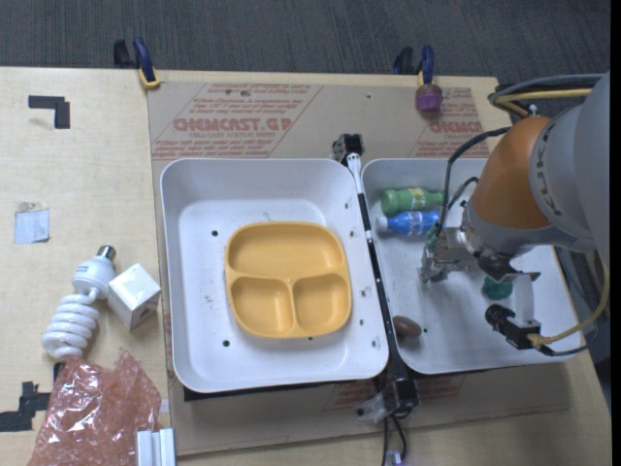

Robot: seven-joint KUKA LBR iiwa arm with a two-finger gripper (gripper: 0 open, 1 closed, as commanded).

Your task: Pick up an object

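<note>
My gripper [437,263] is down in the right bin [456,352], just below a blue bottle [408,223] and a green bottle [410,199] that lie side by side at the bin's far end. A small brown object [408,328] rests near the bin's front left corner. A teal object [498,285] peeks out under the wrist. Nothing is visibly between the fingers.
The left bin [194,289] holds a yellow divided tray [288,280]. On the bench to the left lie a spiral light bulb [78,311], a white cube [134,295] and a crumpled pink bag [92,416]. A purple object [429,96] sits behind the bins.
</note>
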